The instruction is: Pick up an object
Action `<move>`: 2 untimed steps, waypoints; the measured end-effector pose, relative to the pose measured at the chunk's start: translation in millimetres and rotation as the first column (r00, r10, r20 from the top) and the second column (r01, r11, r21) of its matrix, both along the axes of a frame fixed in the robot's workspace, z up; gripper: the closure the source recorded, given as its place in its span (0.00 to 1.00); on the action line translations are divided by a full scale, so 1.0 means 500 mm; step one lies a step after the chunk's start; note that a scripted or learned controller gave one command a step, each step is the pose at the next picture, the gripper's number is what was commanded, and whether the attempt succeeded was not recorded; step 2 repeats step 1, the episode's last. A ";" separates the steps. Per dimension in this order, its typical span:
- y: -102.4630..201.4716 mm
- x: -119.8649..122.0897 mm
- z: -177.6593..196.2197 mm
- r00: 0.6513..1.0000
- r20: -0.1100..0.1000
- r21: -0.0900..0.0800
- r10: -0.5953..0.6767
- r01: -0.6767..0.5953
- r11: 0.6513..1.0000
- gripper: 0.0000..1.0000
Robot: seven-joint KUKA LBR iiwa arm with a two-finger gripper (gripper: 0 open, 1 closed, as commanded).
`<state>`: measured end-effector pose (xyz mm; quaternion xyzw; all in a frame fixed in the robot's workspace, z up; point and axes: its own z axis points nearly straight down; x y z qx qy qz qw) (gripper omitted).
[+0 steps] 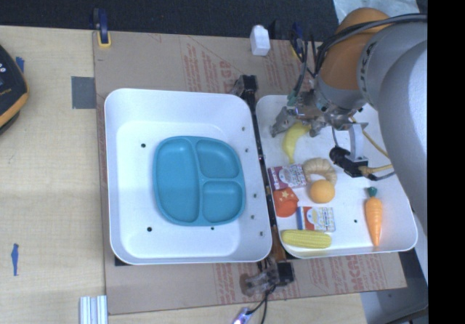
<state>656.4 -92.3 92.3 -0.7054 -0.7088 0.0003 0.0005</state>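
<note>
- I see my gripper (296, 125) low in the far end of the right bin (396, 243), under the grey wrist and orange band.
- I cannot tell from here whether it is released or clenched, so I claim no hold on anything.
- The banana (292, 142) lies right beneath it, seemingly touching; its long axis runs roughly from far to near, curving slightly.
- I judge it the likeliest target: any grasp should close across that axis.
- Further toward me sit a bread roll (320, 167), an orange (322, 191), a tomato (286, 204), a corn cob (306, 239) and a carrot (373, 220).
- The left bin (123, 170) carries a blue divided plate (198, 179), well apart.
</note>
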 end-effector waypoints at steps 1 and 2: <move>-0.002 -0.003 0.020 1.000 -0.010 0.000 0.003 -0.003 1.000 1.00; -0.002 -0.003 0.020 1.000 -0.010 0.000 0.003 -0.003 1.000 1.00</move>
